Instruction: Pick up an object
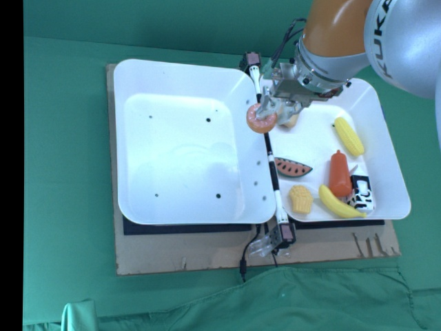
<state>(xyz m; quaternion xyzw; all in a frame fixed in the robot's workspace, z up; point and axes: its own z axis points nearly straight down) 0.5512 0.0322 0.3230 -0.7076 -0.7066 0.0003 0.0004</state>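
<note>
Clearly, in the camera view, the arm (386,19) reaches in from the right and its gripper (270,109) sits over the divider between the two bins, at the far end of the right bin (386,150). A small donut (262,118), orange with a pinkish top, hangs at the fingertips, and the fingers look closed on its far edge, so it seems to be gripped and lifted just clear of the bin rim. A pale item (291,121) lies just beside it on the right, partly hidden under the gripper, and I cannot tell what it is.

Elsewhere in the right bin lie a corn cob (349,136) toward the far right, a watermelon slice (292,167) near the divider, an orange bottle (339,174) in the middle, a yellow ridged piece (300,199) and a banana (339,204) along the near side, and a black-and-white box (360,194) touching the banana. The left bin (138,88) shows dark specks on its floor.

Judging by its look, the donut is a light, stiff plastic toy with a smooth, somewhat slippery skin. A pinch across the ring, one finger through the hole and one outside, should hold best; a grip on the rounded outer edge alone could let it swing or slip out. It is not fragile.
</note>
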